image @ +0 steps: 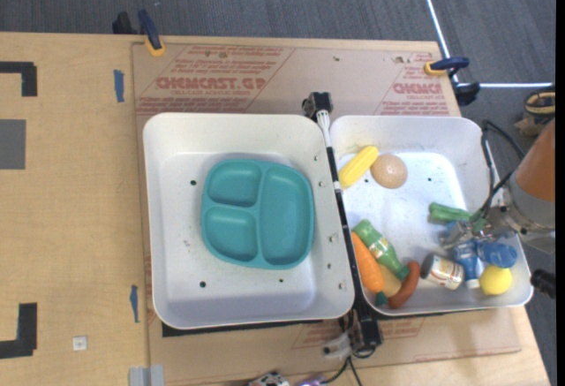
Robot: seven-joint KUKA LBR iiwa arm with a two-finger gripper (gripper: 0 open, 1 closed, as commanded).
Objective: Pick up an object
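The arm [540,177] comes in at three o'clock and its gripper [466,232] hangs low over the right bin [415,132], among the clutter at that bin's four o'clock; whether the claw is wide, narrow or closed on anything I cannot tell, since the tips are lost among the objects. Candidates to pick lie close together there: a green piece [448,214], a blue piece [494,253], a yellow ball [496,281] and a small jar [444,271]; a corn cob [358,165] and a beige egg [388,170] sit at eleven o'clock, a carrot [369,268] at seven. The risk, I judge, is crowding; a closing claw may wedge two things or nudge one against the wall. The left bin [168,225] holds a teal divided plate [258,212]. The cardboard [265,66] at twelve o'clock reads "CHEMCAST" in red, partly blurred.
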